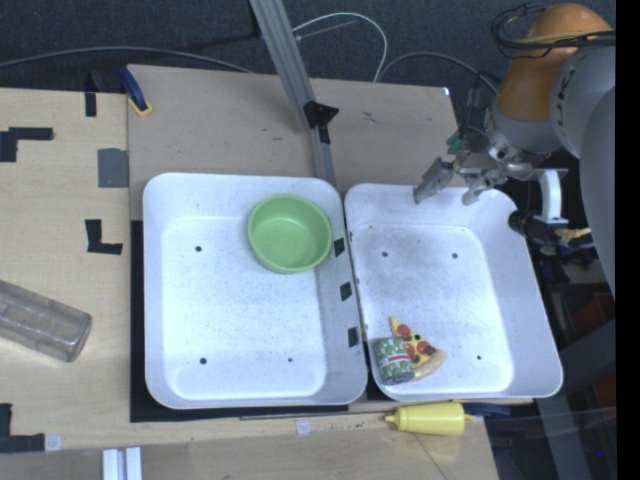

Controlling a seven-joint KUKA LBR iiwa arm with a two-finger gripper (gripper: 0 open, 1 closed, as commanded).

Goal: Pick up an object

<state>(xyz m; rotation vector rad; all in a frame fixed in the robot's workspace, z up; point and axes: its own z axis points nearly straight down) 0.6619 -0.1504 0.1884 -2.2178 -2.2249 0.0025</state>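
Observation:
A green bowl (pixel 290 232) sits upright in the left bin (pixel 180 298), near its back right corner. In the right bin (pixel 500 298) a toy pizza slice (pixel 416 349) lies by the front left corner, touching a small grey-green packet (pixel 393 361). My gripper (pixel 450 186) hangs over the right bin's back rim, well away from the pizza slice and the bowl. Its two fingers are spread apart with nothing between them.
A yellow bottle (pixel 430 419) lies on the bench just in front of the right bin. A clear plastic cylinder (pixel 40 321) lies at the far left. A grey metal pole (pixel 292 68) slants down to the bins' back edge. Cables run behind the bench.

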